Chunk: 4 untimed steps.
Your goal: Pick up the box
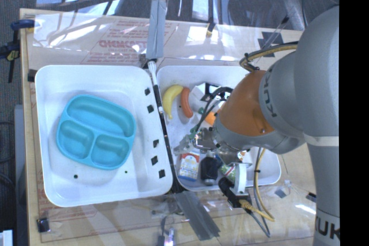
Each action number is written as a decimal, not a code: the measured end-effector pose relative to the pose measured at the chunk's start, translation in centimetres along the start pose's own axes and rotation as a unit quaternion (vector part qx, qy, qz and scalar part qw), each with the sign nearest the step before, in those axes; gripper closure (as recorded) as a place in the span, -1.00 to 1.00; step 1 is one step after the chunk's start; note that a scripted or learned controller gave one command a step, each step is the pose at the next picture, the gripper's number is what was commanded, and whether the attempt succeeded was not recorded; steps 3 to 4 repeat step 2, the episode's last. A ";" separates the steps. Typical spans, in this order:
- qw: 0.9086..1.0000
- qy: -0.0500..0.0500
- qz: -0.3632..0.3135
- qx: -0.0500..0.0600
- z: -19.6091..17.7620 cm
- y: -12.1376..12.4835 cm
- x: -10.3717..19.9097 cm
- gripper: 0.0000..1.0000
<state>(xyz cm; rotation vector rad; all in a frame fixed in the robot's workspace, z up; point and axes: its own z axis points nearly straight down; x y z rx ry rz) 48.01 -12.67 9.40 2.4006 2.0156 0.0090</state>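
Right bin (266, 178) taken as landmark throughout.

Box (188, 165) lying in the near-left corner of the right bin, hard against the divider wall shared with the left bin (46, 124). Small carton, white with a red top band and blue print; long axis running roughly near-to-far along that wall. Partly shadowed by the arm's wrist hardware.

Gripper (210, 169) down inside the right bin, just beside the box on the side away from the divider. Dark and cluttered with cables (spread not readable from this slant, so cannot tell whether apart or together). Nothing seen clamped. Box to the gripper's left in the view, near or perhaps touching; cannot tell which.

Arm (300, 95) reaching in over the right bin's far-right side, orange band (245, 112) bent steeply downward above the bin's middle, wrist pointing toward the near-left corner.

Banana (170, 99) and an orange-red sausage-shaped item (185, 102) in the far-left part of the right bin, well apart from the box. Blue divided plate (96, 132) in the left bin, beyond the divider.

Judgement: grasp not yet confirmed. Coming move likely to need a small shift toward the divider to straddle the box across its short side; wall close by, little room for a finger on that side, so a slip or a nudge into the corner plausible.
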 end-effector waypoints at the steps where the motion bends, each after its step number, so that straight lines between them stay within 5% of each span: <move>1: 1.000 0.000 -0.003 0.001 -0.9 0.1 0.1 1.00; 2: 0.991 0.001 -0.134 0.005 -9.7 5.4 8.4 1.00; 4: 0.991 0.001 -0.134 0.005 -9.7 5.4 8.4 1.00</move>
